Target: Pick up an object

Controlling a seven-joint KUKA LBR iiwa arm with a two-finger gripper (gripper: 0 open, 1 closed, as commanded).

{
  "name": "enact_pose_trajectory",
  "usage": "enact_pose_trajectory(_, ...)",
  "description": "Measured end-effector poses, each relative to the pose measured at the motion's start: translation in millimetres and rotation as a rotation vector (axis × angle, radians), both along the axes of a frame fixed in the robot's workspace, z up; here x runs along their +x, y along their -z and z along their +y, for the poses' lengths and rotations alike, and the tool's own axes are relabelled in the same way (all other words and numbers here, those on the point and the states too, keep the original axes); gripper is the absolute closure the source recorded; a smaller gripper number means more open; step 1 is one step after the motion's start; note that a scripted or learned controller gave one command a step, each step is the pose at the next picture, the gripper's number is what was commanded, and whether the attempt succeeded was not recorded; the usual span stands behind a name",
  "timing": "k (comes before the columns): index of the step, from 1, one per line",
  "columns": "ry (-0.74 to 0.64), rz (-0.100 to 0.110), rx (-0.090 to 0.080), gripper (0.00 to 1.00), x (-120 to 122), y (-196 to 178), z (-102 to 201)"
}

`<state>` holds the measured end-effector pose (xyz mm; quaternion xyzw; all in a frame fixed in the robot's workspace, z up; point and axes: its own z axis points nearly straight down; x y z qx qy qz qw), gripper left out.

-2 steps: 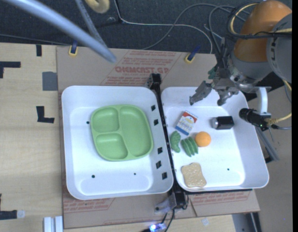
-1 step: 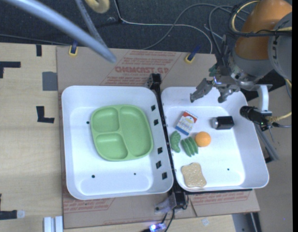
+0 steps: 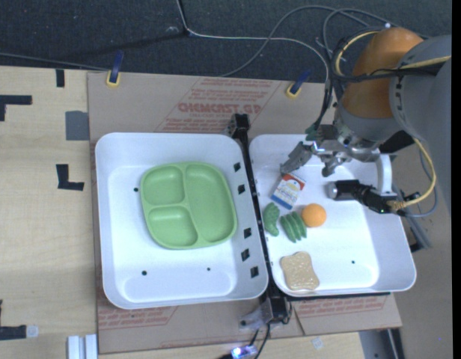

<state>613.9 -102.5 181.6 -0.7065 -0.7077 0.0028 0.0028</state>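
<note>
The small carton (image 3: 288, 191), white with red and blue on it, lies in the right bin (image 3: 380, 271), near the bin's left wall and toward the far end. It sits tilted, with one corner pointing up toward the gripper (image 3: 311, 160). The gripper hangs just above and to the right of the carton. Its two fingers are spread apart, one reaching down to the left toward the carton and one to the right. Nothing is between them. It is hard to tell whether the left finger touches the carton's top edge or only sits over it.

Just below the carton lie two green pieces of toy food (image 3: 284, 223), side by side, bumpy like little pickles or pea pods. Right beside them on the right is a small orange ball (image 3: 313, 215), maybe a toy orange. Closer to the front of the bin lies a tan slice of toy bread (image 3: 299, 271), well apart from the carton.

The grey arm (image 3: 421, 81) comes in from the right, with its orange band (image 3: 380, 66) above the wrist. Cables loop around it.

The left bin (image 3: 114, 223) holds a light green plate (image 3: 188, 204) with three parts in it. Both bins rest on a brown cardboard sheet (image 3: 185, 103) on the bench.
</note>
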Motion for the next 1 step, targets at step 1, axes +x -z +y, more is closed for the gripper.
enact_pose_trajectory(1, 0.001, -0.002, -0.001, 0.0, -0.3, 44.9, -3.4)
